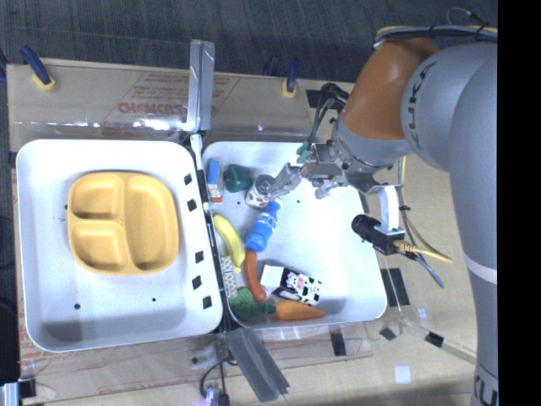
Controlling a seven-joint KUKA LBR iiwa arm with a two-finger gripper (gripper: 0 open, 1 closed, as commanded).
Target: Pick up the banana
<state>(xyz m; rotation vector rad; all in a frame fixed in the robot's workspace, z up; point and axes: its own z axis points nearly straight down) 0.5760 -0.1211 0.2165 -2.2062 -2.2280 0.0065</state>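
The banana (228, 237) lies in the right bin (372, 286), close against that bin's left wall, a little below the middle of the frame, with its long curve running from upper left to lower right. It looks like a small toy fruit, so I judge it to be light and rather stiff, with a smooth skin that can slip between metal fingers; it does not seem fragile. The best place to take hold is probably across its middle, where the body is thickest, with the fingers closing over the short width. This will not be easy, because the wall is touching or almost touching one side and a blue bottle (262, 229) lies just beside the other side. Below the banana are an orange carrot (252, 273), a green vegetable (245, 296), a second carrot (296, 312) and a black and white box (300, 285), all near each other at the bottom of the bin. Above it are a green thing (237, 177) and a small round jar (258, 196). The gripper (287, 178) hangs over the upper part of this bin, well apart from the banana, and I cannot tell whether it is spread or closed; nothing is visible in it. The bin floor is white, smooth and shallow. The left bin (34, 252) holds a yellow divided plate (123, 222).
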